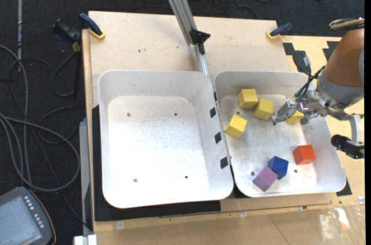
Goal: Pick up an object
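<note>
Yellow block [295,117] lies in the right bin [324,180] right at the pincer [288,112], whose state I cannot tell (it looks small, rigid, light). Judged best gripped across flat opposite faces; another yellow block [264,109] sits just beside.

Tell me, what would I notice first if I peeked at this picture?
Probably the bright blocks in the right bin: yellow blocks bunched near its top, and an orange block, a blue block and a purple block nearer its bottom. Next, the robot arm reaching in from the right, its gripper low beside a yellow block.
</note>
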You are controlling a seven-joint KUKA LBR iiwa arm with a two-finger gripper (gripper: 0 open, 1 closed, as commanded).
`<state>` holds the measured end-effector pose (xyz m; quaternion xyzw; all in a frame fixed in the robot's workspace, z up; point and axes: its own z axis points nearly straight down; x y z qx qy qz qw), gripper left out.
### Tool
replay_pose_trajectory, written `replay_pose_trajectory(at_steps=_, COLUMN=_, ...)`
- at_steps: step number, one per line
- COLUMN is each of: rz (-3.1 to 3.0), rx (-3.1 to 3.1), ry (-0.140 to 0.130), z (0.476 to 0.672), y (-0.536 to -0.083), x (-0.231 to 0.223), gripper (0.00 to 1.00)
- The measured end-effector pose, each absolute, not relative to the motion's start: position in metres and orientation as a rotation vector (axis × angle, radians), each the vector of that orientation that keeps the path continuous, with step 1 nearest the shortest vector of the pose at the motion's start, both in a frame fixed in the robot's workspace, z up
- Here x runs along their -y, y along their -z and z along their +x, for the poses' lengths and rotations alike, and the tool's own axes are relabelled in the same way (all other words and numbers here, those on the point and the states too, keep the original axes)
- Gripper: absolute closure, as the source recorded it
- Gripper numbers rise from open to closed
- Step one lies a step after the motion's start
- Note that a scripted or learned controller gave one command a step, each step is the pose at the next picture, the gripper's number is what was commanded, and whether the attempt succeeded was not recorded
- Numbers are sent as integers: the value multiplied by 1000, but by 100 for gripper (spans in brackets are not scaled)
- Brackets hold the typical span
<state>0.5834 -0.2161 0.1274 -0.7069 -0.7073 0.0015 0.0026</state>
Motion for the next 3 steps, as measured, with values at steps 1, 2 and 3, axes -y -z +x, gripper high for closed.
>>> replay_pose_trajectory(at_steps=1, rz=-2219, rx=2221, ry=-3, z=583, y=-93, x=215, gripper=0)
replay_pose_trajectory(at_steps=2, rz=-2223, rx=2224, ry=1, z=584, y=-106, x=216, gripper=100)
replay_pose_trajectory(at_steps=3, rz=-2223, rx=2229, ry=4, z=579, y=-164, x=210, gripper=100)
